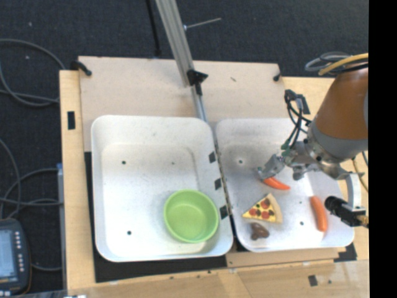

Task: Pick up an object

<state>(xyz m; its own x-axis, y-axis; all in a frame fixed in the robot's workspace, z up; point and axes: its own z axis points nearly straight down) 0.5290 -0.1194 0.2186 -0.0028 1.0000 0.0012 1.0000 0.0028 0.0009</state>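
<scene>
I see the gripper (273, 168) low in the right bin (248, 135), just above a carrot (276, 183) — touching or not, and whether it's spread, I cannot tell. Pizza slice (263, 210) nearby — second carrot (319, 213) further right.

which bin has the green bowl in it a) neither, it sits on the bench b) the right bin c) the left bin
c, the green bowl sits in the near right corner of the left bin, while the pizza slice lies in the right bin.
</scene>
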